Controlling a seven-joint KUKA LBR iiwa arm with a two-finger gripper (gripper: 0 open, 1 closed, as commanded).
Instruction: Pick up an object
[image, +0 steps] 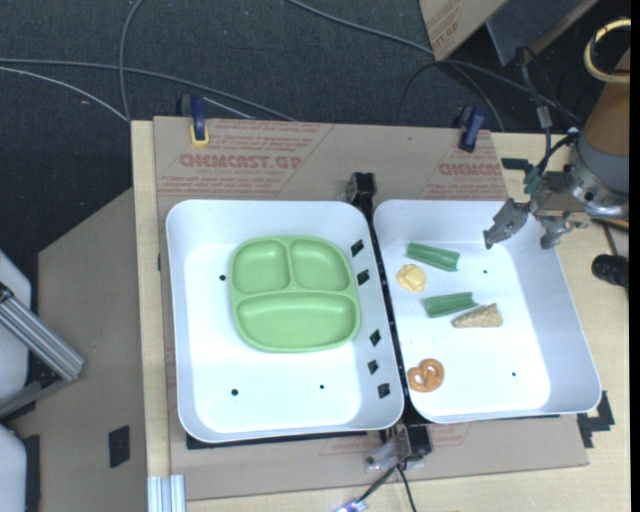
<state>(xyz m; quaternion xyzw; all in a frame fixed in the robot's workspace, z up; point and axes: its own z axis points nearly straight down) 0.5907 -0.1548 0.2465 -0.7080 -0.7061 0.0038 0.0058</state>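
The grey arm's two-finger gripper (524, 230) is hanging over the far right corner of the right shallow white bin (560, 350), and its two fingers (499, 229) are standing spread wide apart with nothing between them.

Down in that bin, five small things are lying loose. A dark green stubby stick (433, 257) is lying nearest the gripper, just to its left and well clear of the fingertips. A pale yellow lumpy piece (410, 277) is sitting just beside that stick's near end. A second green stick (448, 304) is lying in the middle of the bin, and a tan wedge that looks like a bread slice (478, 318) is touching or almost touching its right end. A small orange-brown pretzel (427, 376) is resting apart from the rest, near the bin's front left corner.

In the left shallow white bin (200, 390), a light green plastic plate with three compartments (294, 293) is lying flat.
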